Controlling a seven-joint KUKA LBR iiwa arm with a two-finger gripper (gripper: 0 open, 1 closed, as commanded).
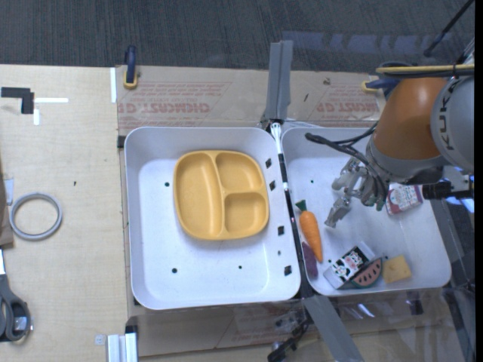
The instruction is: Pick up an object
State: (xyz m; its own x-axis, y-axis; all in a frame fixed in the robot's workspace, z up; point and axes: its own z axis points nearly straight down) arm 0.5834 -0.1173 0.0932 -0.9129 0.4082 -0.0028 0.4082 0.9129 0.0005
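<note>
While your arm reaches in from the right, its tool (343, 200) hangs over the right bin (430, 274), above bare floor with nothing between its fingers; how wide they stand I cannot tell. Possible picks lie near: a carrot (310, 234) by the dividing wall, a small carton (346, 268), a watermelon slice (368, 273), a yellow sponge (397, 268). A yellow divided plate (221, 194) sits in the left bin (151, 262).

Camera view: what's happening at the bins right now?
The grey KUKA arm's end effector hangs over the right white bin, above its bare floor, with nothing visibly between its fingers. An orange toy carrot, a black-and-white cow-print carton, a watermelon slice toy, a yellow block and a red-and-white packet lie in that bin. The left white bin holds a yellow three-compartment plastic plate.
</note>
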